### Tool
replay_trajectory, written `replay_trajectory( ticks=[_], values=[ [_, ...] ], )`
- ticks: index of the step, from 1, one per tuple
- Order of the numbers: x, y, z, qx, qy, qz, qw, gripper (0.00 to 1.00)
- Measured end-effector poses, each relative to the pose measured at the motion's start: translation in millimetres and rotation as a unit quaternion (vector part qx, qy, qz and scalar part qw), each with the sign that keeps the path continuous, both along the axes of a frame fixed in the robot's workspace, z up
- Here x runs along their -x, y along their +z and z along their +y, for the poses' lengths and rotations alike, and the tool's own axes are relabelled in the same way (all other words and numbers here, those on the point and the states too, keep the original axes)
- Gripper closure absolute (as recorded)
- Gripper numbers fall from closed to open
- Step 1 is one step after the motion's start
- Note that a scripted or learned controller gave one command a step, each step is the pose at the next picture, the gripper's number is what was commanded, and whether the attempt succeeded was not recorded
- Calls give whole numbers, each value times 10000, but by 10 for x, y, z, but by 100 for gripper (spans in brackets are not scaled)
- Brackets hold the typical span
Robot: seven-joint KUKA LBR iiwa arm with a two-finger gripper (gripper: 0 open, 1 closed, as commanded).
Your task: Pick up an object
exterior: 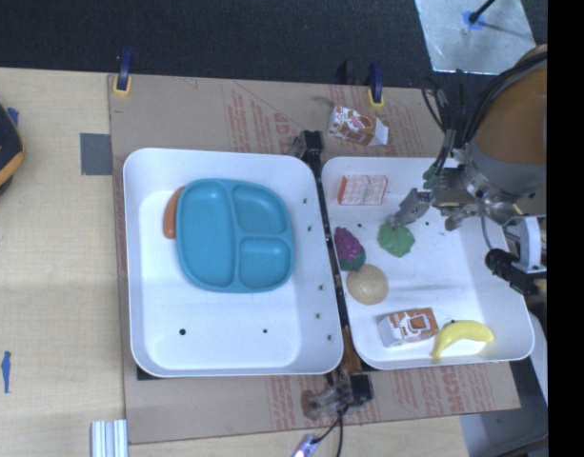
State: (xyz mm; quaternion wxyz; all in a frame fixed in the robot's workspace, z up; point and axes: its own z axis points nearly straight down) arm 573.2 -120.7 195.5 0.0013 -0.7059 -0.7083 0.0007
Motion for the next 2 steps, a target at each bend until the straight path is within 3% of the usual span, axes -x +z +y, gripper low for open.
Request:
replay_trajectory(
  ticks=[1, 2],
  values=[
    [-270, -909, -87, 8, 13, 16, 10000, 0],
    [-278, -797, -94, 10, 24, 13, 10000, 100]
  ],
)
